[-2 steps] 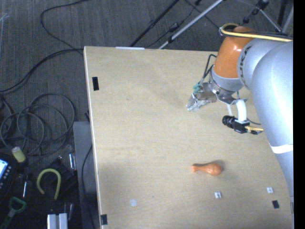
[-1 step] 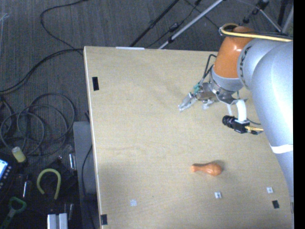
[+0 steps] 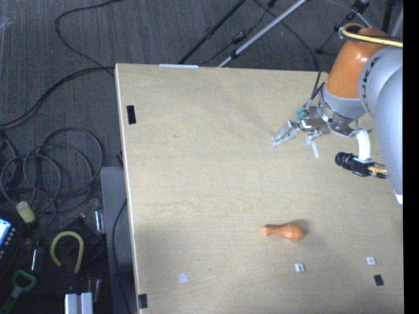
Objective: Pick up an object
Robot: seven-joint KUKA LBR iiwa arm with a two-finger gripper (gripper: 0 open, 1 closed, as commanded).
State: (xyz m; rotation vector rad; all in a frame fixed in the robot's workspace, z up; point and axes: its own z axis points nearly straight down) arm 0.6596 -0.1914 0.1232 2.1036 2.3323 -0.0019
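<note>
A: Nearest item?
B: An orange pear-shaped object (image 3: pixel 285 231) lying flat on the tan worktop (image 3: pixel 196 175), narrow end pointing left, alone.

A: And beyond it?
B: The gripper (image 3: pixel 296 135), well apart from the object, above bare worktop, reaching in from the right.

A: Jaws?
B: Spread open, released; nothing between them, touching nothing.

A: Behind?
B: The orange band (image 3: pixel 347 64) on the grey arm.

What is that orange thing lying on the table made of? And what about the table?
The orange thing looks like smooth plastic or rubber: even colour, rounded pear-like shape with a thin neck, though it is too small to be sure. The table looks like pale wood or plywood, matte, with faint grain streaks.
</note>
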